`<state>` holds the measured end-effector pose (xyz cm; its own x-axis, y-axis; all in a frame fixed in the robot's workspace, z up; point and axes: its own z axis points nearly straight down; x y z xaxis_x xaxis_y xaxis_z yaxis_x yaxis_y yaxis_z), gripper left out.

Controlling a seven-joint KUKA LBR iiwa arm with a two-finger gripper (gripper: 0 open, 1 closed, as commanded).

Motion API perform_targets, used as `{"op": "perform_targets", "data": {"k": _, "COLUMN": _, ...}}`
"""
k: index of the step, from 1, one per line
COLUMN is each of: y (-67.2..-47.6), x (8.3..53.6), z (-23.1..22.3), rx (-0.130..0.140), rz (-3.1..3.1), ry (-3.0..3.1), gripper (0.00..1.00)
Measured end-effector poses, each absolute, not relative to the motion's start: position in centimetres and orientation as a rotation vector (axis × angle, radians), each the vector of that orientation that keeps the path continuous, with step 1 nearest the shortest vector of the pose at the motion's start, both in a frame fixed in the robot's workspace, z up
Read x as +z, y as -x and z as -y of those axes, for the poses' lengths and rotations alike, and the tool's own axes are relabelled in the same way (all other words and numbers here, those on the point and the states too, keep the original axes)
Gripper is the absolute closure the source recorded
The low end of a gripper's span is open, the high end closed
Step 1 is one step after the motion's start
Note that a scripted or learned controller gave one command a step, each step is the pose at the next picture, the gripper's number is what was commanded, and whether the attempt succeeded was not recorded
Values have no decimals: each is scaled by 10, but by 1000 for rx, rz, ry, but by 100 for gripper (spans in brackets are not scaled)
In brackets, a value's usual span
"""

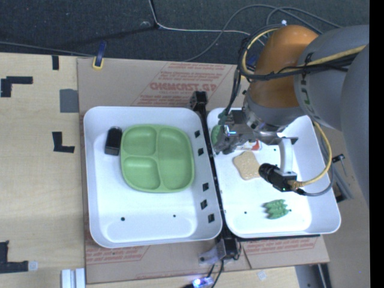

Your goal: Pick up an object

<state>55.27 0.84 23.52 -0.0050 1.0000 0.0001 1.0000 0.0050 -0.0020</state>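
In the right bin, upper left part: gripper (pixel 227 138), metal and dark parts bunched low over the white floor, close to the divider between the bins
Gripper state: can't tell, tip lost in clutter and blur
Arm: grey (pixel 336 71), smooth rounded casing, glossy orange band (pixel 282 59) above the wrist, comes in from the right edge; yellow and black cables loop around it
Right bin: shallow white tray (pixel 318 221), rounded corners, smooth plastic look
Tan object (pixel 246 165): flat, rough-edged, roughly bread-slice shape, matte, lies on the right bin floor just below and right of the gripper; touching or apart, can't tell
Green object (pixel 276 208): small, lumpy, dark green, lower part of right bin, well apart from gripper
Red bit (pixel 256 145): tiny, beside the wrist hardware, shape unclear
Left bin: white tray (pixel 96 179), same shallow form
Green plate (pixel 158 158): pale green, rounded square, four moulded compartments, smooth, middle of left bin
Black object (pixel 113 141): small, boxy, matte, touching or just beside the plate's left rim
Bench: light wood (pixel 30 179) with black marks; brown cardboard sheet (pixel 180 83) with red print under both bins
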Motion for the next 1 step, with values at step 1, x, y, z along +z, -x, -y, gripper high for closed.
{"op": "perform_targets", "data": {"k": 1, "y": -569, "x": 238, "z": -62, "rx": 0, "rz": 2228, "ry": 2213, "gripper": 100}}
